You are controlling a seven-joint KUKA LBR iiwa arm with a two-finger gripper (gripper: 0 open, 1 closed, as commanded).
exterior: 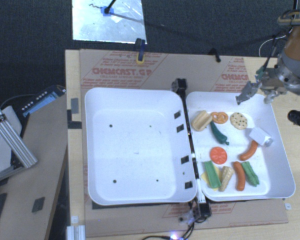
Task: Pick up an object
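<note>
The grey two-finger gripper hangs at the upper right of the camera view, over the far edge of the right-hand shallow white bin, with its two dark fingers spread apart and nothing between them; it is released and holds no object. Above it the arm's grey wrist rises toward the orange band at the picture's right edge. Just below and left of the gripper, inside that bin, lie a round beige cookie with dark specks, a small orange-brown pretzel and a tan bread roll, roughly in a row along the far side. Beside the pretzel a dark green pepper-like piece slants downward. Nearer the right wall sits a small white block, touching the upper end of an orange-red sausage. Toward the middle rests a flat round red tomato slice. Along the near side stand a green pod-shaped vegetable, a pale yellow corn piece, an orange carrot and a second green vegetable, close together. The left-hand shallow white bin adjoins the right one, joined by black clips along the shared edge. Both bins rest on a brown cardboard sheet with red lettering, on which a yellow and blue clamp sits at the far edge.
</note>
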